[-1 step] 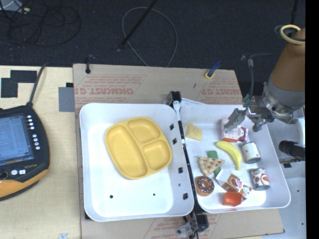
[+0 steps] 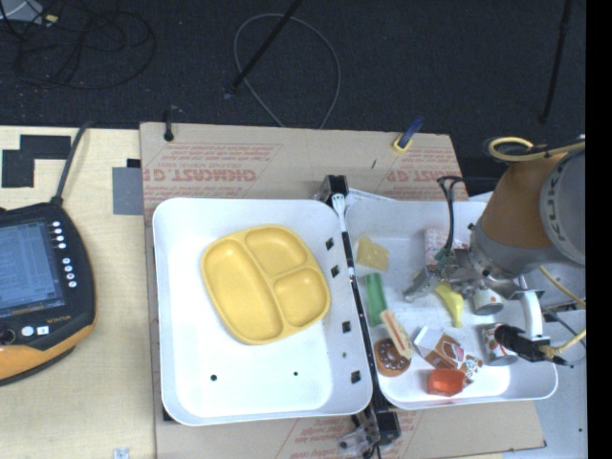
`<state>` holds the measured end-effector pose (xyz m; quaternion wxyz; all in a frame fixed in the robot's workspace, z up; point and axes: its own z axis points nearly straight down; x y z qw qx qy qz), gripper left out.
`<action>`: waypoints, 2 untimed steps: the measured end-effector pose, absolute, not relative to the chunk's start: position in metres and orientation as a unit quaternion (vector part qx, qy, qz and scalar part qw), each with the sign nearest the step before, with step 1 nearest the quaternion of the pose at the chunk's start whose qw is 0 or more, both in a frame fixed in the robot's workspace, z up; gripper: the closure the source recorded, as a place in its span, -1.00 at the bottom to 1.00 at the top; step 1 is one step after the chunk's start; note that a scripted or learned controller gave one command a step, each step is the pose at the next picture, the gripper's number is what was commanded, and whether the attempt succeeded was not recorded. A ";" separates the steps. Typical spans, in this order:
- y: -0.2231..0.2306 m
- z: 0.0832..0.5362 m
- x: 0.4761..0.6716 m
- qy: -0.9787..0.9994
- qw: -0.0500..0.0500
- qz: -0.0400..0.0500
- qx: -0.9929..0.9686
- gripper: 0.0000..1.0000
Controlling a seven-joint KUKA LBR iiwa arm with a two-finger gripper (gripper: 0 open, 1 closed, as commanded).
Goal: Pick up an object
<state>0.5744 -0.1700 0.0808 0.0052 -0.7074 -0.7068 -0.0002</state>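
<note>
Down in the right bin (image 2: pixel 535 385), the arm's bulk hides part of the clutter; its metal pincer (image 2: pixel 426 280) (jaws apart) sits beside a smooth curved yellow banana (image 2: pixel 450 303), not gripping it.

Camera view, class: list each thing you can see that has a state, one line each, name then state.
Yellow divided plate: upright in the left bin, compartments bare.
Banana: lying in the right bin, beside the gripper.
Green stick: lying flat along the right bin's left wall.
Handheld screen: lit.
</note>
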 end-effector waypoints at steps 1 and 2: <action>-0.172 0.093 0.575 -0.705 0.006 0.000 -0.709 1.00; -0.098 0.150 0.603 -0.710 0.002 -0.001 -0.704 1.00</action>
